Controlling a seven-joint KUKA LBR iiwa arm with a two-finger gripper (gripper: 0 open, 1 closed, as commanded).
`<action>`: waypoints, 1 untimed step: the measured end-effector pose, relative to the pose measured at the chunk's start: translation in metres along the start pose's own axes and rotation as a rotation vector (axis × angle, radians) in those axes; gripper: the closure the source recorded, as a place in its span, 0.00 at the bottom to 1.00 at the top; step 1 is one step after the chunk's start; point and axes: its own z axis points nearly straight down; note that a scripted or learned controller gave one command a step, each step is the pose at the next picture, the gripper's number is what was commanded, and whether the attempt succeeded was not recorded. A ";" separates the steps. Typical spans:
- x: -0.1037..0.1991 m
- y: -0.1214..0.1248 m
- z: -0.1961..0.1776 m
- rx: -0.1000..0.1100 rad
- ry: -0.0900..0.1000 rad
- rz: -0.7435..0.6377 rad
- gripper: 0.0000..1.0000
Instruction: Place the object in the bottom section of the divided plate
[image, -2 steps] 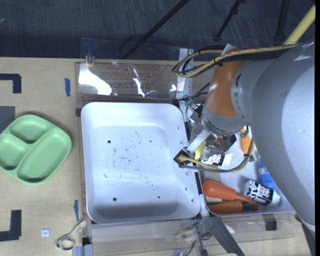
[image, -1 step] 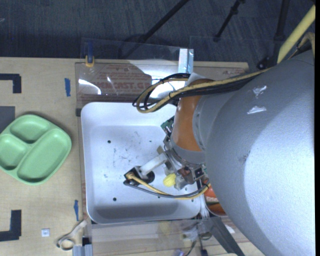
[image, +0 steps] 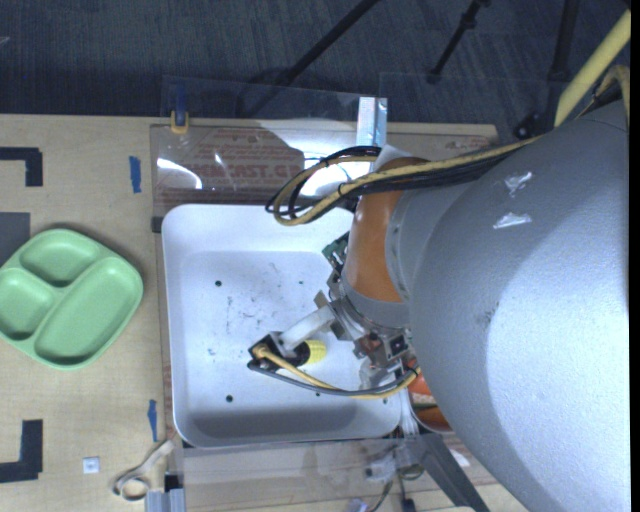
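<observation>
the grey arm (image: 520, 300) takes up the right side of the camera view, reaching in over the right side of the white bin (image: 195, 300) and hiding that part of it. the pale wooden table (image: 80, 430) carries everything else. the bin lies in the middle of the view; its floor is marked with dark specks and faint scuffs. behind the bin's far edge a clear panel (image: 270, 125) stands upright, with glare on it. the green divided plate (image: 68, 297) rests on the table to the left of the bin, apart from it and turned at an angle, with two small sections toward the upper left and one long section toward the lower right. the arm's orange band (image: 365, 250) shows above the bin's right part, and below it the gripper (image: 378, 352) sits low over the bin's right half, well apart from the plate; the arm covers most of it, so i cannot tell whether it is wide or narrow, or whether it holds the object. a small orange-red patch (image: 425, 388) peeks out under the arm near the bin's lower right corner, too hidden to identify. black corner marks (image: 22, 165) and short blue tape strips (image: 135, 173) lie on the table around the plate.
</observation>
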 end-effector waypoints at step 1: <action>0.000 0.000 -0.009 0.001 -0.001 0.000 1.00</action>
